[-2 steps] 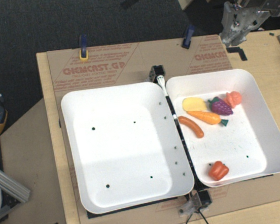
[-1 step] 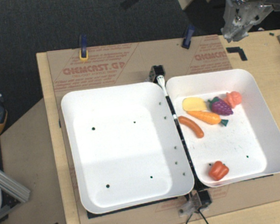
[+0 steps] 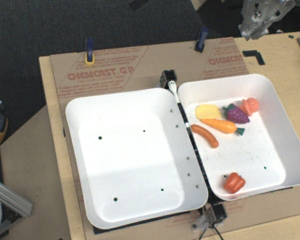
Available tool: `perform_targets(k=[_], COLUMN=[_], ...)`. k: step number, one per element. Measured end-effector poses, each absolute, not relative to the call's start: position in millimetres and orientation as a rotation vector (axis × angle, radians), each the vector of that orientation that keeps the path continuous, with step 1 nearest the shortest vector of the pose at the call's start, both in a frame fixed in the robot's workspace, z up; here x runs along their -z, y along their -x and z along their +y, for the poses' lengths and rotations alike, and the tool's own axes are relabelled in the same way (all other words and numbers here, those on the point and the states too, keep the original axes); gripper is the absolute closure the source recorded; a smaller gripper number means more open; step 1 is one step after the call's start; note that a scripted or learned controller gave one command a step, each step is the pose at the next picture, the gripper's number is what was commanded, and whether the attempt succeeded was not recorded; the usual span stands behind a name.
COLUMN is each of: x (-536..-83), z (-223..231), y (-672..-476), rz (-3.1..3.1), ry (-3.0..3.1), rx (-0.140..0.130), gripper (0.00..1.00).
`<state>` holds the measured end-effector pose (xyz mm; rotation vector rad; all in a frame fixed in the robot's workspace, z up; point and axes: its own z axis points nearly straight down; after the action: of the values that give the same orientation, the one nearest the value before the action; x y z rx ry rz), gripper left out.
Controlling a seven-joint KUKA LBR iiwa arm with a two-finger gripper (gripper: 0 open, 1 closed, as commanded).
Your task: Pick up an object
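Camera view: hand (image 3: 261, 17), grip I cannot tell, hangs beyond the right bin (image 3: 282, 126); its crowded carrot (image 3: 219, 125) and grapes (image 3: 237, 114) invite a slipped grasp.

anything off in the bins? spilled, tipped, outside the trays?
Nothing stands out. The toy foods all lie inside the right bin: a cluster near its far side, the red pepper alone near the front. The hand hangs past the bin's far corner.
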<state>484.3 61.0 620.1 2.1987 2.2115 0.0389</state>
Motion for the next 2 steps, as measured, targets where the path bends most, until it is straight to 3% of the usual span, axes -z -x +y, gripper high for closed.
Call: perform_targets(k=[2], x=[-641.4], z=[61.9], y=[-485.4], rz=[2.208], ry=[-2.193], rx=[-0.049], gripper=[1.0])
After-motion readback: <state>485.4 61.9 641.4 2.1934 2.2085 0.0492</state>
